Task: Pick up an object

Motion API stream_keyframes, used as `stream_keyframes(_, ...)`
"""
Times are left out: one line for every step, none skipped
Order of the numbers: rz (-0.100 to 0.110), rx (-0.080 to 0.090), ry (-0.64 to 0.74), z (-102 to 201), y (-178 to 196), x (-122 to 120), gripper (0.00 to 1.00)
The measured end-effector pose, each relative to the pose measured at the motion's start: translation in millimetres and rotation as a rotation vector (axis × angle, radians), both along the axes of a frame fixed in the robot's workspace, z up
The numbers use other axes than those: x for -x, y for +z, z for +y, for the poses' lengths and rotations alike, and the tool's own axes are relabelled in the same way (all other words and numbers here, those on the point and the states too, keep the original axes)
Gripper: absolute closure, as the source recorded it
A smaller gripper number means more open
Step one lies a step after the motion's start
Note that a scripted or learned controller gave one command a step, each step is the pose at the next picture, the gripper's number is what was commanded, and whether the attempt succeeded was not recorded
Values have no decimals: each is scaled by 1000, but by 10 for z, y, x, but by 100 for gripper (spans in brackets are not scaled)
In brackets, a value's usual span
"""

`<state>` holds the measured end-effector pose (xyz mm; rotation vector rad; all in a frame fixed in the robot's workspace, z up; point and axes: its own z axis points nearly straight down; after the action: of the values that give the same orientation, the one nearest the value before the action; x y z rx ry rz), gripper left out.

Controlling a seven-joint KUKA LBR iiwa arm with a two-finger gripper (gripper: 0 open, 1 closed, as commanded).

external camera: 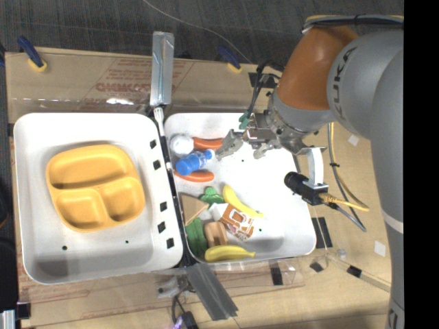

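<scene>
My gripper [241, 149] hangs over the upper middle of the right bin [295, 218]. It is open, and I see only white bin floor between its fingers. Just left of it lie an orange carrot [208, 142], a blue bottle with a white cap [189, 162] and a second orange carrot [195, 176]. Toward the bin's front sit a yellow banana [238, 203], a small orange and white box [237, 223], a green toy [197, 234] and another banana [228, 253].
The left bin [41, 252] holds a yellow divided tray [95, 185]. A metal divider bar [161, 67] rises between the bins at the back. A black cable fitting [302, 185] hangs over the right bin's right side.
</scene>
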<state>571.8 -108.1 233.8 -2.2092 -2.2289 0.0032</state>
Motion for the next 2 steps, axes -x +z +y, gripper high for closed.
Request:
stream_keyframes(3,-1,154,87,-670,-461,0)
stream_keyframes(-6,1,408,74,-1173,-585,0)
